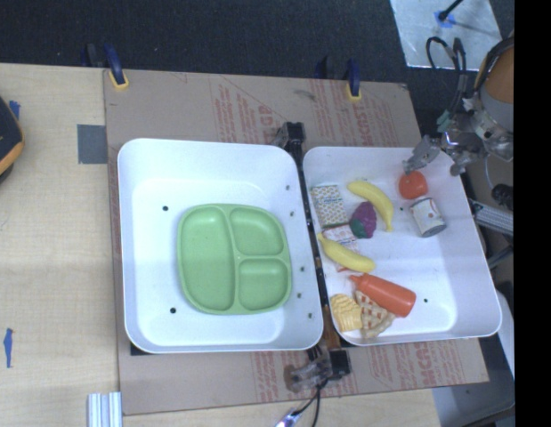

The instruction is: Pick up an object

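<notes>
1. Candidate objects all sit in the right bin (471, 274): red tomato-like ball (413, 184) at far right, grey can (427, 216) just near of it, two bananas (373, 198) (346, 253), purple piece (364, 220), orange carrot (387, 294) near side, waffle pieces (360, 314) in the near-left corner, small packets (328, 204) along the left wall.
2. Gripper (440, 154) hangs over the far right corner of that bin, just far-right of the red ball; nothing between its fingers. Fingers look spread apart, though small and a bit blurred.
3. Step: approach, pre-grasp. Nothing lifted yet.
4. Next move, my read: shift slightly left and near to centre over the red ball or can, descend, close. Ball is round, may roll out; can lies on its side beside it, so a crowded grasp is a risk.
5. Left bin (137, 238) holds a green divided plate (232, 257), well apart from the gripper.
</notes>
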Controlling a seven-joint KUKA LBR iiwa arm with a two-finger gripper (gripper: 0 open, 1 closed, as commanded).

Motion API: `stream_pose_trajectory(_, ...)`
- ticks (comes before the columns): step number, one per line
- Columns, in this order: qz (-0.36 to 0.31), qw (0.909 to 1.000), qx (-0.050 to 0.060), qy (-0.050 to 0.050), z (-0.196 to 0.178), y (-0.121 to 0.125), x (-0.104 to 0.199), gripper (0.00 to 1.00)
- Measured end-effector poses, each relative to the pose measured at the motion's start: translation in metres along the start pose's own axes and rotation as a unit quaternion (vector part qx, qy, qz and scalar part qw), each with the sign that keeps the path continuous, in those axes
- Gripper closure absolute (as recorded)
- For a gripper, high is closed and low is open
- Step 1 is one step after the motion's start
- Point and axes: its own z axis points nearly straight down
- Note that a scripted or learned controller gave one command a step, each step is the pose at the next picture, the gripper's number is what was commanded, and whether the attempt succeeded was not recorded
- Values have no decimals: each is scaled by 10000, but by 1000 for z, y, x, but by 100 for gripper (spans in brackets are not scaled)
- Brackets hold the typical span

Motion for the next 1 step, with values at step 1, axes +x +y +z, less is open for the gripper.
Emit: stream_pose_trajectory(1,-24,10000,19,6,85,0,3,0)
